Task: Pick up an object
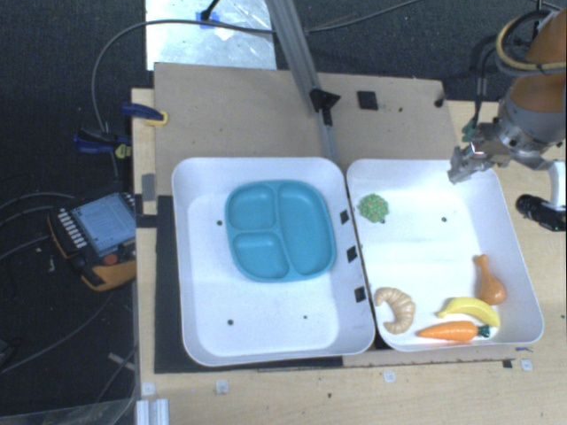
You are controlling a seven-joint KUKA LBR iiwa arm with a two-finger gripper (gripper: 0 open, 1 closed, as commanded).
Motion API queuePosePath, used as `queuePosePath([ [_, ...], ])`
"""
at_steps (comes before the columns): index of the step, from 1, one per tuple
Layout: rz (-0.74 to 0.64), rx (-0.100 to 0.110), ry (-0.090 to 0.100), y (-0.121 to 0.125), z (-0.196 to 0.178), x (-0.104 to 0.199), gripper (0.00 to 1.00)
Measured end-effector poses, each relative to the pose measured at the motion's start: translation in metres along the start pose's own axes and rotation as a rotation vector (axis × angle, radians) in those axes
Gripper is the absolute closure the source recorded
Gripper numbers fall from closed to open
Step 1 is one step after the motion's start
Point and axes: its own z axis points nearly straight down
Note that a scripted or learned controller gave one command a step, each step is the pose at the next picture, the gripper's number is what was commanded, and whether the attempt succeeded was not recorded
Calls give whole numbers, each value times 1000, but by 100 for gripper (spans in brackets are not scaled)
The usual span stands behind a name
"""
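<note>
Your tool [464, 166] hangs over the right bin's [425, 255] far right corner; you cannot tell how it is set. Near edge holds carrot [450, 331], banana [470, 310], croissant [396, 308]; broccoli [373, 207] lies far left

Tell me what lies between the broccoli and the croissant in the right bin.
Nothing: in the camera view, the stretch from the broccoli down to the croissant is bare white bin floor.

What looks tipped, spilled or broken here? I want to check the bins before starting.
Nothing stands out. The blue plate lies flat in the left bin; broccoli, croissant, banana, carrot and drumstick rest intact in the right bin.
</note>
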Motion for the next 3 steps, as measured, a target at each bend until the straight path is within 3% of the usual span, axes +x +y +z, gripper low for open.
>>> queuePosePath([
  [1, 0, 1, 0, 2, -55, 0, 100],
  [3, -3, 7, 4, -7, -60, 106, 100],
])
